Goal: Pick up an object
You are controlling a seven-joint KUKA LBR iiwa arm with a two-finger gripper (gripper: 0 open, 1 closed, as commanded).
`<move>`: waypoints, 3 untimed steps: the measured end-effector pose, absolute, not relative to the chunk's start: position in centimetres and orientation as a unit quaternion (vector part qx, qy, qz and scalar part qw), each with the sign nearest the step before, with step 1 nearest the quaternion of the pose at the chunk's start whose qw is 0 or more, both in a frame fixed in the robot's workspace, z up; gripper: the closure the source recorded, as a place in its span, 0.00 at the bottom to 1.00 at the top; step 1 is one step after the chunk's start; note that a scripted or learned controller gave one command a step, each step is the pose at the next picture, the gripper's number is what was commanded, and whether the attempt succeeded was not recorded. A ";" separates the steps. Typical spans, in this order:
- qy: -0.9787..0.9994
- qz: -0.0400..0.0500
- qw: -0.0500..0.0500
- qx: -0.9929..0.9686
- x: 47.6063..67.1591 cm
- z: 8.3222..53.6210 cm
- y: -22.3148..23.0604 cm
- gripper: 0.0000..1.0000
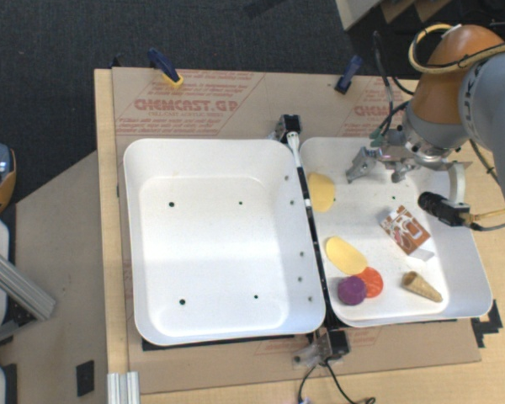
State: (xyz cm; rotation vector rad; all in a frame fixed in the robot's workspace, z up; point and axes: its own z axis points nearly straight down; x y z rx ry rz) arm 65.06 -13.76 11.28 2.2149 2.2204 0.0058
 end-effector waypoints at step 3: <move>0.707 0.000 0.001 0.708 57.8 9.6 -20.0 1.00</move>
